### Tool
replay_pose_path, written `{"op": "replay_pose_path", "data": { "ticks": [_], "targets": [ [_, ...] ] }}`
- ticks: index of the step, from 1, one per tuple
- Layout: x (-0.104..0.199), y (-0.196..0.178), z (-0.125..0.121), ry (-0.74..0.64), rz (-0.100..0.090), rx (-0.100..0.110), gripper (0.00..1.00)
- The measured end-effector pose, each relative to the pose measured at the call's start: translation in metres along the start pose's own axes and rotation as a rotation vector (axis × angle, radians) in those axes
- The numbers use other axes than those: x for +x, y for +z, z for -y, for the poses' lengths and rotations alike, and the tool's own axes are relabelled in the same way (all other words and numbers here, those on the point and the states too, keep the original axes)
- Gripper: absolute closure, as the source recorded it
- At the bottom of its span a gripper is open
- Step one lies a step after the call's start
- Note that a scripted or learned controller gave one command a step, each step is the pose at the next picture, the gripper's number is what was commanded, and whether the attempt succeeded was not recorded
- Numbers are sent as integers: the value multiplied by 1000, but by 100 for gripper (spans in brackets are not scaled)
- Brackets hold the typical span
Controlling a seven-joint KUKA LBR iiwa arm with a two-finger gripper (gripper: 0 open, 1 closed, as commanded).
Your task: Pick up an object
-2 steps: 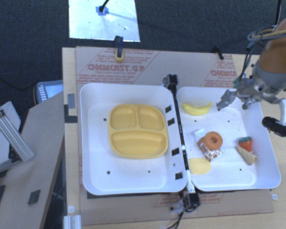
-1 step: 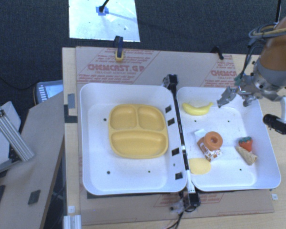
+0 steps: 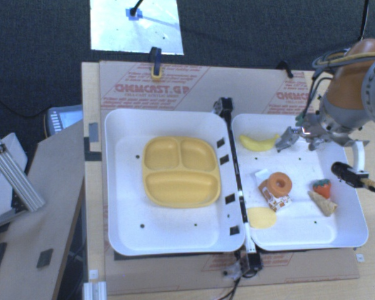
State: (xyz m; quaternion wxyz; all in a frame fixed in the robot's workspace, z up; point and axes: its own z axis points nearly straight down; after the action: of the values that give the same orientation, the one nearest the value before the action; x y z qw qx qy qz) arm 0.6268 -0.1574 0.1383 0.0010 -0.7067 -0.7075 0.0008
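My gripper [image 3: 302, 141] hangs over the back of the right bin [image 3: 350, 233], its two grey fingers spread apart with nothing between them. The left fingertip [image 3: 287, 139] is just right of a yellow banana [image 3: 257, 144], close to its end. Further forward lie an orange ring [image 3: 279, 184] on a small brown-and-white box [image 3: 272, 197], a flat pale yellow disc [image 3: 261, 217], a red strawberry-like piece [image 3: 323, 187] and a tan wedge [image 3: 323, 203].
The left bin [image 3: 122, 230] holds a yellow divided plate [image 3: 178, 170]. A black-clipped divider [image 3: 232, 167] runs between the two bins. The arm's orange band [image 3: 356, 74] rises at the right edge.
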Motion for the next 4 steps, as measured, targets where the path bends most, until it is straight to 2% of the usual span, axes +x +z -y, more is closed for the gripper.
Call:
{"op": "replay_pose_path", "data": {
  "ticks": [1, 2, 4],
  "targets": [
    [1, 52, 0, 0, 0, 0, 0],
    [0, 38, -2, 0, 2, -8, 100],
    [11, -77, 7, -4, 2, -10, 100]
  ]
}}
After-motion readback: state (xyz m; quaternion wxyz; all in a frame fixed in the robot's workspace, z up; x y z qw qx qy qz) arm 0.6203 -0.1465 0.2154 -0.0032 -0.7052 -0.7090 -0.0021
